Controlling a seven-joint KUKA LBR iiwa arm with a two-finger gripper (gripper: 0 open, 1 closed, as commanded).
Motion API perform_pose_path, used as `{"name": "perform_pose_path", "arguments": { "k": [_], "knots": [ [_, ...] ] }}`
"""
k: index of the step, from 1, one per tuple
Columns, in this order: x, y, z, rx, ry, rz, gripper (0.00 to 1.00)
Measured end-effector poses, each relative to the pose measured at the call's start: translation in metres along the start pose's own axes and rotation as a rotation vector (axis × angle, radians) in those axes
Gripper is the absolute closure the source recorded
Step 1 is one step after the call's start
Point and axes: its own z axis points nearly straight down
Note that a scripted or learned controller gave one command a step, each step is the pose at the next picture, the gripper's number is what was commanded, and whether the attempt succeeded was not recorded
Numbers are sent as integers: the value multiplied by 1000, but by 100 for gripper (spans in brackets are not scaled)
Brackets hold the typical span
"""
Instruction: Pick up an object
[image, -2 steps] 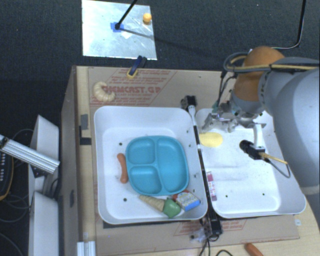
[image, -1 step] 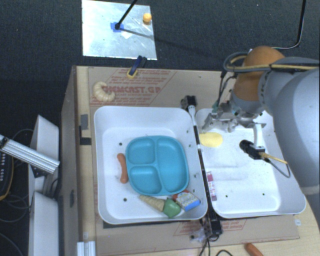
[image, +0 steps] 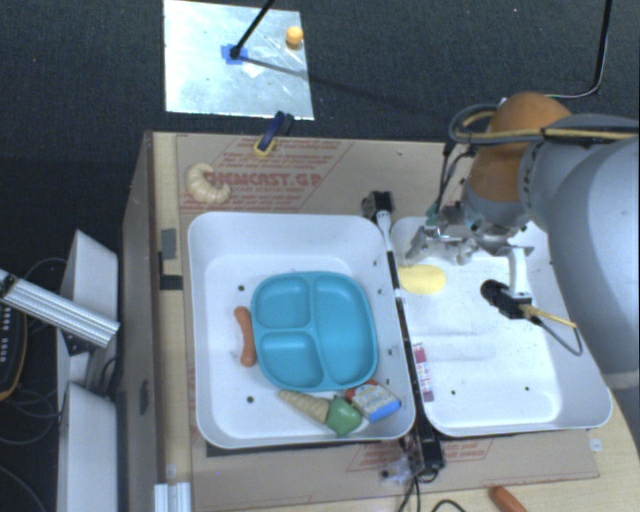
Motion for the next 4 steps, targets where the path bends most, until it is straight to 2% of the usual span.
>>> {"name": "perform_pose_path", "arguments": {
  "k": [4],
  "knots": [
    [-1,0,0,0,0,-1,0]
  ]
}}
